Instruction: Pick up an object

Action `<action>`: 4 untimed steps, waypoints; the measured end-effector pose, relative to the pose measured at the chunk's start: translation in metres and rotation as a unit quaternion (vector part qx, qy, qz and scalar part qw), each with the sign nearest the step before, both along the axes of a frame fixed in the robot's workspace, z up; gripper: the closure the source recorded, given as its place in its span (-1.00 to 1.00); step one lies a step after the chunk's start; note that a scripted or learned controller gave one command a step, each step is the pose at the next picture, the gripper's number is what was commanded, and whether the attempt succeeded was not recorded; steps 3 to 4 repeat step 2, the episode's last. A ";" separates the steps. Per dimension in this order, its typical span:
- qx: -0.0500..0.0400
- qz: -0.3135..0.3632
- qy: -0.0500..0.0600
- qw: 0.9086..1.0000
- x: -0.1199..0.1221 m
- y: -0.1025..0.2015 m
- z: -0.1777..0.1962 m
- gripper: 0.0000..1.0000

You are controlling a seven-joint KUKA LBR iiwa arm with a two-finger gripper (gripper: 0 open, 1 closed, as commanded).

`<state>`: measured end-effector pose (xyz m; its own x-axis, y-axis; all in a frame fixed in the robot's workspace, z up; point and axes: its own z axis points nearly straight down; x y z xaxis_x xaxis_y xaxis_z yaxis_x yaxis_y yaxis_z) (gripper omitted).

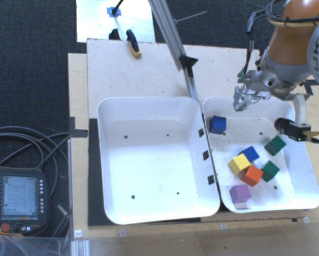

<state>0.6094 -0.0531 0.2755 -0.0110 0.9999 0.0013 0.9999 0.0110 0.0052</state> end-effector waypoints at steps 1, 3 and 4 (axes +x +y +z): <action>0.000 0.000 0.000 1.000 0.012 0.052 0.003 1.00; 0.000 -0.001 0.001 1.000 0.029 0.094 -0.015 1.00; 0.000 -0.001 0.001 1.000 0.029 0.094 -0.015 1.00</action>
